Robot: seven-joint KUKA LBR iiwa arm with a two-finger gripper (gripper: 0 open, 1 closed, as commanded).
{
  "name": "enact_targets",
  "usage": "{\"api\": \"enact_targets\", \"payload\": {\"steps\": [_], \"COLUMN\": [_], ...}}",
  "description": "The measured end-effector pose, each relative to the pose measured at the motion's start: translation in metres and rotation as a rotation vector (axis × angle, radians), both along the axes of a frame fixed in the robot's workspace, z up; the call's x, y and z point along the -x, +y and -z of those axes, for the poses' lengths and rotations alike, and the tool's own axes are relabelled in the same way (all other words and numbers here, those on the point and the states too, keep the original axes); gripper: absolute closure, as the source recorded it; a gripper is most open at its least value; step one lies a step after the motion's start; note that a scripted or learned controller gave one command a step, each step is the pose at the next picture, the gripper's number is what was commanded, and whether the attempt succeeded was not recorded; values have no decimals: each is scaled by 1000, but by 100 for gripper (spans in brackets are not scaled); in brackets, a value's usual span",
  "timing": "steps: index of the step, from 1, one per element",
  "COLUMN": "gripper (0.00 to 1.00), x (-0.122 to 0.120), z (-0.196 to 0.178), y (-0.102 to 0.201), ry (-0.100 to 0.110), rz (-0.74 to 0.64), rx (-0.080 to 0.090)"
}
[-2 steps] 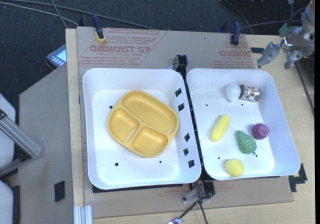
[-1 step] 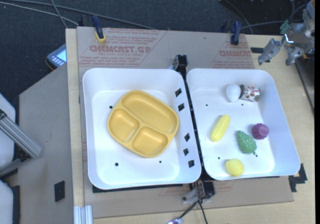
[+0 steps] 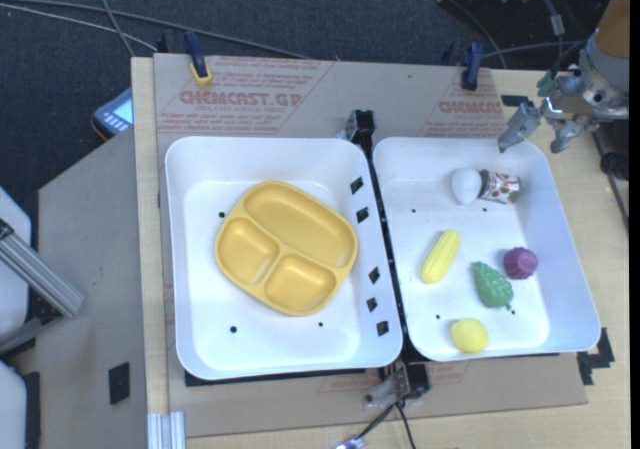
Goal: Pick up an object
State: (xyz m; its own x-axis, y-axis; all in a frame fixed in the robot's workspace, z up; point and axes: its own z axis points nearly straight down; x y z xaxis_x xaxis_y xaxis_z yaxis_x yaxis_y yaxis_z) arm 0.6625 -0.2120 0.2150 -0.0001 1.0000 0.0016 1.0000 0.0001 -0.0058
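Corn cob (image 3: 440,256) lies beside green toy (image 3: 492,284).

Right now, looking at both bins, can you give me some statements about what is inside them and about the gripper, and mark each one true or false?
1. The yellow divided plate lies in the left bin. True.
2. The corn cob lies on that plate. False: it lies in the right bin.
3. The gripper holds the lemon. False: it hovers open at the bin's far edge, holding nothing.
4. The purple object sits beside the green one. True.
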Motion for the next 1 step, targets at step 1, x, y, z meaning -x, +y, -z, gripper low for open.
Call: {"api": "enact_targets", "payload": {"steps": [1], "gripper": [0], "x": [-3], "z": [59], "y": [-7], "ry": [-2], "rz": [0], "rx": [1]}}
